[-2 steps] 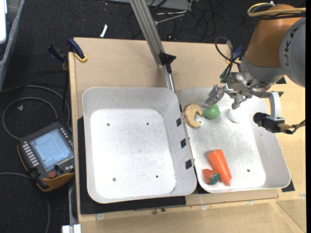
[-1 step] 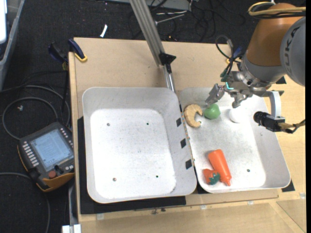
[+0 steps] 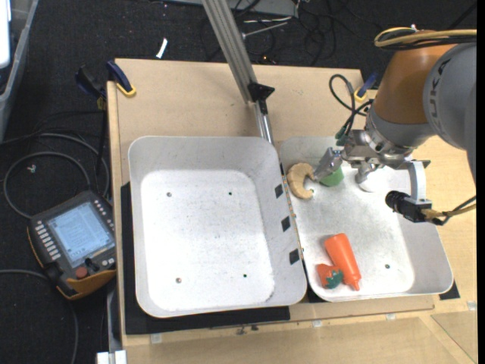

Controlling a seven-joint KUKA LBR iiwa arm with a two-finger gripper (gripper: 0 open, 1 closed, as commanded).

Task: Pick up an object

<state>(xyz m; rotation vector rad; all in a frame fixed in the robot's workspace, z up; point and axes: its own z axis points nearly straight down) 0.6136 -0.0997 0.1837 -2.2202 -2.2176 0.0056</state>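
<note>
My gripper [image 3: 348, 168] hangs over the far part of the right bin [image 3: 394, 226] with its fingers spread apart and nothing gripped between them. A small green object [image 3: 332, 178] lies right at the left fingertip, partly hidden by it. Just left of that, a tan curved piece [image 3: 301, 180] rests near the bin's left wall. An orange carrot-shaped toy [image 3: 342, 258] lies toward the bin's near side, with a small red and green piece [image 3: 329, 277] touching its lower end.
The left bin [image 3: 204, 233] sits beside the right one, sharing a raised rim with black clips [image 3: 288, 222]. A slanted metal pole [image 3: 231, 40] ends at the bins' far edge. A teach pendant [image 3: 72, 237] and cables lie on the floor at left.
</note>
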